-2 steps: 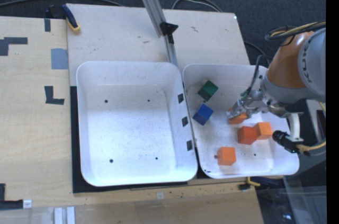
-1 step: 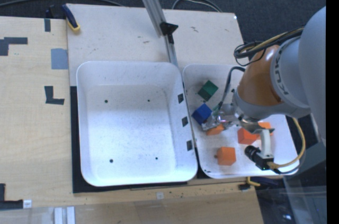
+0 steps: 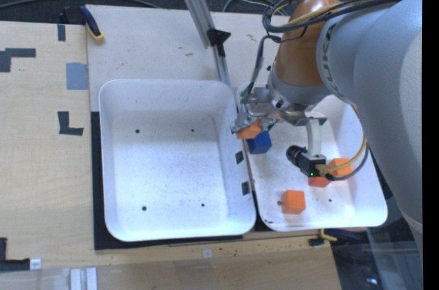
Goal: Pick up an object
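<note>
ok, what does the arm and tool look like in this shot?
The arm is bulky, rounded and light grey, with a glossy orange band above the wrist. Dark cables loop over the band. The tool is small, metallic grey. A black cylindrical part hangs off a white bracket, with an orange-yellow cable beside it.

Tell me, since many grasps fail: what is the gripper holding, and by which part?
Cannot be told: the gripper sits over an orange piece and blue block.

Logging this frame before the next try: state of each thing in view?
pincer: low at right bin's left wall, over the blocks there; grip unclear
blue block: in right bin, by left wall
orange block: resting free on right bin floor
right bin: holds the blocks
left bin: flat on bench
</note>
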### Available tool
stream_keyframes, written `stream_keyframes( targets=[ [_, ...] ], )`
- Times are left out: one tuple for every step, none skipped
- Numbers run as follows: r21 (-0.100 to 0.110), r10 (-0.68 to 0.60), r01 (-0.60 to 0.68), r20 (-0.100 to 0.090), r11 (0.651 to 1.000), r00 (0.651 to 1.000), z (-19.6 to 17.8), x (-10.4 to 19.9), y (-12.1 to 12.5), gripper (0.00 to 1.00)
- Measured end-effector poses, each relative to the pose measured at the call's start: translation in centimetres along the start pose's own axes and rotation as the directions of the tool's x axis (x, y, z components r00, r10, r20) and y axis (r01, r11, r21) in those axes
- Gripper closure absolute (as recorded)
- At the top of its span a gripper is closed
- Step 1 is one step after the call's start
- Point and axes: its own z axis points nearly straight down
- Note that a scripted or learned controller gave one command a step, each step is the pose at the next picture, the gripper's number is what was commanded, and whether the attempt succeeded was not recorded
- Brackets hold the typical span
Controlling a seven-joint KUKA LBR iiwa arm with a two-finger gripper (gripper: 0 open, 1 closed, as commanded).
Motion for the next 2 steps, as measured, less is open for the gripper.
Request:
stream_keyframes(
  targets=[
    [0.005, 0.006, -0.006, 0.0, 1.0, 1.0, -5.0, 0.3, -1.2, 1.0],
    [0.015, 0.0, 0.0, -0.001, 1.0, 1.0, -1.0, 7.9, -3.3, 1.0]
  ],
)
